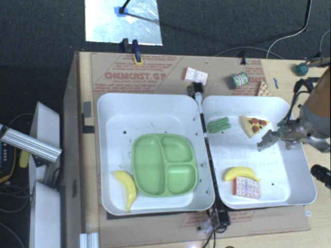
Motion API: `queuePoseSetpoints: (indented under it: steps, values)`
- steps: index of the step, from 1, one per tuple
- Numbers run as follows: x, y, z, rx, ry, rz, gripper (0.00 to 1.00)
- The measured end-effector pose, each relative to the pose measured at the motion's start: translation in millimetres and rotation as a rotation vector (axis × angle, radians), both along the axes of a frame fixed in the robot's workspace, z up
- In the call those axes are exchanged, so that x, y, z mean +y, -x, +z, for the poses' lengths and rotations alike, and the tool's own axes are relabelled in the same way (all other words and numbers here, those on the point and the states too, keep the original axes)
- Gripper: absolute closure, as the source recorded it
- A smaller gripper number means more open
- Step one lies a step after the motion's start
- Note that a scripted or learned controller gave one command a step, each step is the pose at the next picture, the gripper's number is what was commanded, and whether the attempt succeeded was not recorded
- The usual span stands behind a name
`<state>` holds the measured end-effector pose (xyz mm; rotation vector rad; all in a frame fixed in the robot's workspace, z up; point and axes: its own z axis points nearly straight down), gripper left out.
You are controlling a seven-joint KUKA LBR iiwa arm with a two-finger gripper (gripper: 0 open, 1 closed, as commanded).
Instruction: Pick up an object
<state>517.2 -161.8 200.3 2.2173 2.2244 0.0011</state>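
In the right bin [297, 190] lie a pizza slice [254, 125] at the back, a green pea pod [218, 124] near the dividing wall, a small yellow banana [239, 172] and a red-and-white box [246, 187] at the front. My gripper [270, 140] hangs over the right bin's right half, just below and to the right of the pizza slice, with the grey arm [316, 112] reaching in from the right. Nothing is seen held in it. The left bin [114, 112] holds a green divided plate [164, 164] and a second banana [126, 188].
On the cardboard behind the bins stand a small green can [239, 80], a white card [195, 76] and a blue-and-yellow clamp [135, 50]. Cables run at the back right. A metal bar [28, 142] sits off the bench's left side.
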Motion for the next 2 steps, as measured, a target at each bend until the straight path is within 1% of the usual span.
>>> queuePoseSetpoints:
  steps: [1, 2]
  values:
    - [67.2, 8.1, -82.0, 0.002, -0.001, 0.000, 0.00]
    - [1.7, -87.7, -83.6, -0.002, 0.002, 0.000, 0.00]
